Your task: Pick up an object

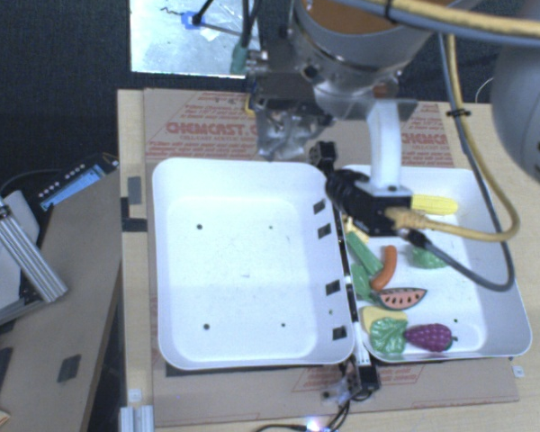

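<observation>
A pale wooden bench (pixel 90 268) bears a brown board (pixel 207 124) with red print, and dark floor (pixel 45 52) lies around it. On the board stand two white bins, the left bin (pixel 243 259) and the right bin (pixel 495 309), touching side by side.

The things to pick all lie in the right bin: one corn (pixel 435 206), one orange sausage (pixel 389 264), one watermelon slice (pixel 401 298), one purple grapes (pixel 429 336), one yellow piece (pixel 376 316) and three green pieces: a long one (pixel 364 257), a small one (pixel 427 259) and a leaf (pixel 387 337).

The gripper (pixel 283 138) hangs over the far rim of the left bin, well apart from the toys. Whether it is spread or closed I cannot tell.
</observation>
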Controlling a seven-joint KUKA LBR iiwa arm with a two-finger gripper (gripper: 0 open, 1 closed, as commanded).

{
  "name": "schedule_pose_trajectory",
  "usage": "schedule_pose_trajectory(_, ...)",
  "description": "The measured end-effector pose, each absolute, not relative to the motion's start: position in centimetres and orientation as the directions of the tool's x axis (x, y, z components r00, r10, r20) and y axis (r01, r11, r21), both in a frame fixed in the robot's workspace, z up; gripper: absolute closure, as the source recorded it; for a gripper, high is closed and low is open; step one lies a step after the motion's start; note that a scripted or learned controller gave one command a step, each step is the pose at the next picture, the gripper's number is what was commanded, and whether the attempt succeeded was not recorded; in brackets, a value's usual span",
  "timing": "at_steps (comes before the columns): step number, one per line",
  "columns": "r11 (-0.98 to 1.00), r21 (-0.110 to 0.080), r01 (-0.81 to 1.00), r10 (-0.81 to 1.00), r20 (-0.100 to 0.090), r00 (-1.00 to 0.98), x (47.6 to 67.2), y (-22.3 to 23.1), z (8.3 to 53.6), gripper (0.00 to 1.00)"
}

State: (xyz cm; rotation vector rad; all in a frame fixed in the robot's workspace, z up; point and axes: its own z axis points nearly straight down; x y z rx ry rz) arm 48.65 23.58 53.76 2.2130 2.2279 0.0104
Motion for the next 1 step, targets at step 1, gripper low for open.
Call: schedule_pose_trajectory(1,-0.003,0.003,1.0,1.0,-0.001,0.003,54.97,20.06,53.08,1.0)
